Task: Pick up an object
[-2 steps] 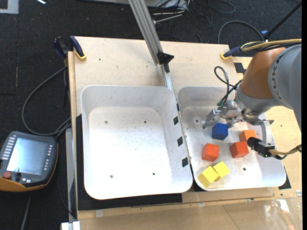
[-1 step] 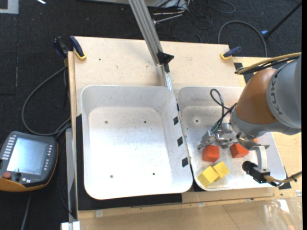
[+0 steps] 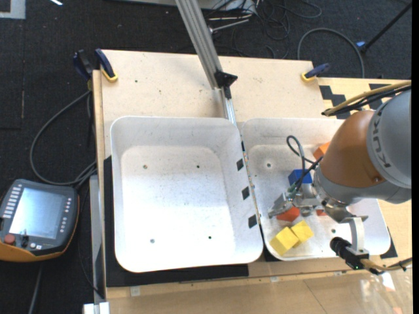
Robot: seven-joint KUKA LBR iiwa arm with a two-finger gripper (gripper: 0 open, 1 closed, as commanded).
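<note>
Two yellow blocks [image 3: 292, 236] lie diagonally, long axis up-right; gripper [image 3: 286, 205] state unclear.

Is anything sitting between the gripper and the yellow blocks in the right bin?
Nothing visible separates them. The gripper sits low in the right bin over a red block, with the yellow blocks just beside it toward the bin's near edge.

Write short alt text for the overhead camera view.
The arm's end effector sits low in the right bin, among small yellow blocks, a red piece and a blue block. The left bin lies beside it.
</note>
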